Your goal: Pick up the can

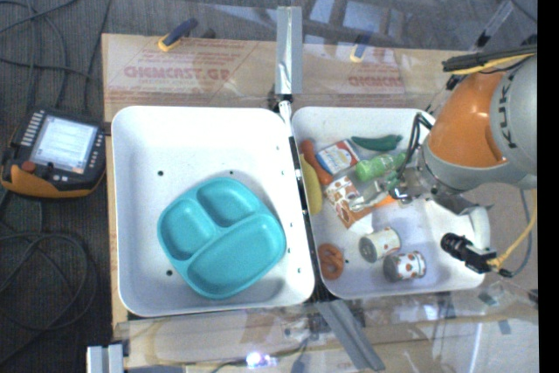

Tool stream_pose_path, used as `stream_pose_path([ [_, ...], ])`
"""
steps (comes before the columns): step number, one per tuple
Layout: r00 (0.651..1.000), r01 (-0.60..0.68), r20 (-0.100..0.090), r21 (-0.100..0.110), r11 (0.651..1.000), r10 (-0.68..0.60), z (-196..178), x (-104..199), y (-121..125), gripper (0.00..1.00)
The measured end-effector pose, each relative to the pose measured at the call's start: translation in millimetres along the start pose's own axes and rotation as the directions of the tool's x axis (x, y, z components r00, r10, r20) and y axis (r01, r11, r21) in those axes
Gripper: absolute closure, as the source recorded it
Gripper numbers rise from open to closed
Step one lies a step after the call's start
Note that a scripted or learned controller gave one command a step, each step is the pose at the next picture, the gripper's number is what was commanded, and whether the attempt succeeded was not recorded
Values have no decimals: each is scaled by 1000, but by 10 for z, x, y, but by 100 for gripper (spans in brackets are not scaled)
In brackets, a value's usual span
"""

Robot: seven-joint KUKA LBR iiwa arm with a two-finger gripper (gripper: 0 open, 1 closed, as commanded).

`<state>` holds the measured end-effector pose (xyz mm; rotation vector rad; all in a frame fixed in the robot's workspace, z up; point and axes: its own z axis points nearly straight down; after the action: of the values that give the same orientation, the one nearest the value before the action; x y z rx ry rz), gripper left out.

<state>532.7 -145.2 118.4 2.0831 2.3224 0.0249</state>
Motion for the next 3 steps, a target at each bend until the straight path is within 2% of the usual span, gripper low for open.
stream_pose_path([
  [1, 1000, 0, 0, 1, 1000, 0, 2, 1, -2, 0],
  [2, 994, -105, 16, -45, 994, 106, 77, 274, -242, 0],
  [3, 995, -104, -2, 8, 995, 104, 282, 312, -388, 0],
])
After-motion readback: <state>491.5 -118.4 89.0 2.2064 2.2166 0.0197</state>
